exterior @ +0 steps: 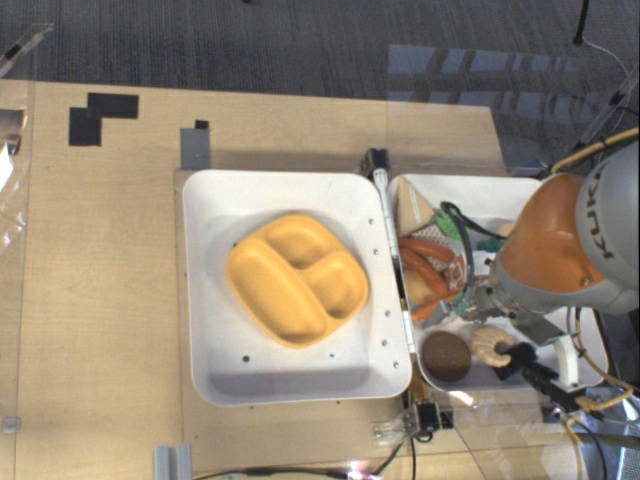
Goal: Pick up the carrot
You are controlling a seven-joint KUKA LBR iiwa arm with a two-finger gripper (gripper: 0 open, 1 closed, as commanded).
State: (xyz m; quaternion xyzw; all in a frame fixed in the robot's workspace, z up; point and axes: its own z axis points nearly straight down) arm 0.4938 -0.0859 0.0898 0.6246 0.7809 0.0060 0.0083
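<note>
Orange-banded arm hides the hand [478, 303] over the carrot [425, 256]; its grip cannot be told.

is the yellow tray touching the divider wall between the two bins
Apart. The camera view shows bare white bin floor between the yellow tray and the divider wall.

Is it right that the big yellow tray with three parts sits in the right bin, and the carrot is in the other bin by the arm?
Not quite. The yellow tray sits in the left bin, not the right one, as the camera view shows. The rest holds: the carrot lies in the other bin, the right one, beside the arm.
</note>
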